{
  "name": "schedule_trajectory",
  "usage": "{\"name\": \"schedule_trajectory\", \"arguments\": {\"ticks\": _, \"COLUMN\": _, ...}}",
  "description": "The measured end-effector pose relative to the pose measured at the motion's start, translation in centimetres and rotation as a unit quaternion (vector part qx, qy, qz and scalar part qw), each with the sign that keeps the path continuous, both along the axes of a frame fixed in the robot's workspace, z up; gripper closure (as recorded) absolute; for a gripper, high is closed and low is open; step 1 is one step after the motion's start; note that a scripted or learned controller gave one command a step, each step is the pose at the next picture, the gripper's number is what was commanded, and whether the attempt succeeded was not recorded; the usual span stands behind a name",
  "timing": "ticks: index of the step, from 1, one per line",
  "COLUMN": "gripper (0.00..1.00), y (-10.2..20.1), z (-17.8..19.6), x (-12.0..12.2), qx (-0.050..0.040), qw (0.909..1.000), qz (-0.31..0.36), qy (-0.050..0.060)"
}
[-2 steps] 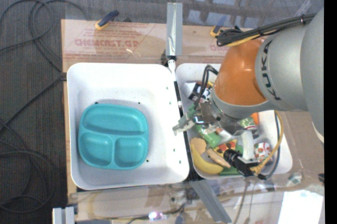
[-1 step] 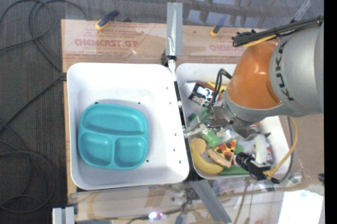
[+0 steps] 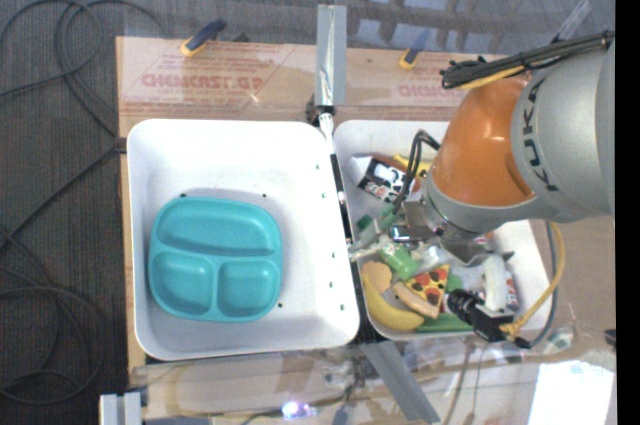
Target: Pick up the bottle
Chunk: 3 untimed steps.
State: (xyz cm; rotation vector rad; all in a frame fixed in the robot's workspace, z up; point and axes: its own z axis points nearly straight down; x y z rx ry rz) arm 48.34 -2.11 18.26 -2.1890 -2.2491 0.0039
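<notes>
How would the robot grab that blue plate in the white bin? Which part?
Probably its raised rim, coming straight down from above. The teal plate lies flat in the left bin, so there are no tall sides to squeeze; the right rim, nearer the arm, looks easiest.

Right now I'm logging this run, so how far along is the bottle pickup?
Done: the arm has reached over the right bin, its wrist low among the clutter there. In hand: nothing I can confirm; the wrist hides the gripper and I can't pick out the bottle. A banana lies at the near edge. The teal tray sits in the left bin. Left: a visible grasp and the lift.
</notes>
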Motion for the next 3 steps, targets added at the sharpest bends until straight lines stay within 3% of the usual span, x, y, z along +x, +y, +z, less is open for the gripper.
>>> {"name": "schedule_trajectory", "arguments": {"ticks": 1, "gripper": 0.0, "y": -7.4, "z": -5.7, "x": -0.1, "qx": 0.0, "qw": 0.9996, "qz": 0.029, "qy": 0.001}}
{"name": "schedule_trajectory", "arguments": {"ticks": 2, "gripper": 0.0, "y": -7.6, "z": -9.0, "x": 0.6, "qx": -0.0004, "qw": 0.9999, "qz": 0.008, "qy": -0.01}}
{"name": "schedule_trajectory", "arguments": {"ticks": 3, "gripper": 1.0, "y": -7.6, "z": -8.2, "x": 0.6, "qx": -0.0016, "qw": 0.9999, "qz": 0.007, "qy": -0.01}}
